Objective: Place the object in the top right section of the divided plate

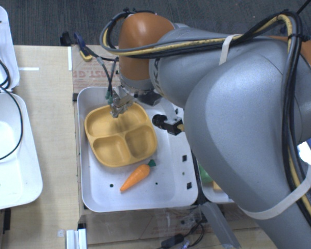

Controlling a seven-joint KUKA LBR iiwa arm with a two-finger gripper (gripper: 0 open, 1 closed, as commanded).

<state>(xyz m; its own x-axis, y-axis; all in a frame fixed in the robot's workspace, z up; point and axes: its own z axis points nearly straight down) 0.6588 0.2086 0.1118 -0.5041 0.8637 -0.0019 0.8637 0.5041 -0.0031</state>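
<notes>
Over the yellow divided plate [121, 135], our hand [115, 109] sits at the back rim; we cannot tell its state. Toy carrot [136, 176] lies on the bin [160, 191] floor just in front of the plate. We judge it light, smooth, tapered: grab mid-body, across the width.
</notes>
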